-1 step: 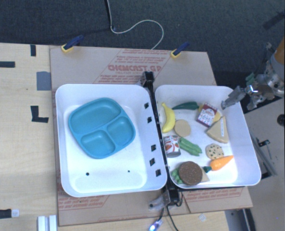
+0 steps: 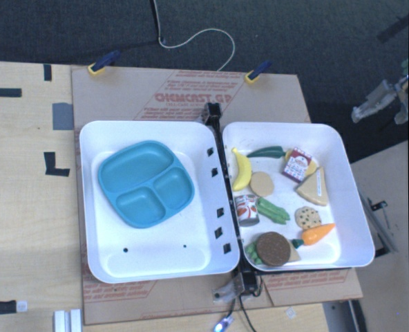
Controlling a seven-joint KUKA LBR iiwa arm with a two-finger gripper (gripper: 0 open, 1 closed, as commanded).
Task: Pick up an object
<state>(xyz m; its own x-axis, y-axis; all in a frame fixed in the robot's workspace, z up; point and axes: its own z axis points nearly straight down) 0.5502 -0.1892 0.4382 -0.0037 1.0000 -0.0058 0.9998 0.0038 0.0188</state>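
waiting at far right, pincer [image 2: 381, 102] sits off the bins, likely parked so the camera sees all; cannot tell its state. toys crowd the right bin [image 2: 349, 185]: banana [image 2: 241, 170], carrot [image 2: 318, 234], can [image 2: 246, 209]. left bin [image 2: 94, 185] holds a blue tray [image 2: 146, 183].

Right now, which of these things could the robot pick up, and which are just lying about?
Could pick up: banana, carrot, cookie, can, red carton, all in the right bin.

Lying about: blue tray, clamps, cable, cardboard.
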